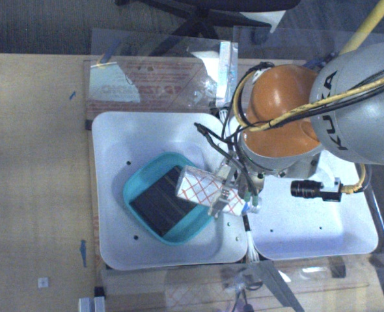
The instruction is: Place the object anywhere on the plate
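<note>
A teal plate [143, 177] lies in the left bin [114, 142]. A flat box [179, 194], black at one end and white with a red grid at the other, rests slantwise on the plate. Its black end is inside the plate and its white end sticks out over the plate's right rim. My gripper [222, 190] comes down from the right onto the white end. One finger [225, 172] stands at the box's far side and one at its near side, so the box sits between them.
The right bin [309, 226] lies under the arm's orange-banded wrist [280, 109]. A clear plastic sheet [159, 77] covers the bench behind the left bin. Cables hang around the wrist.
</note>
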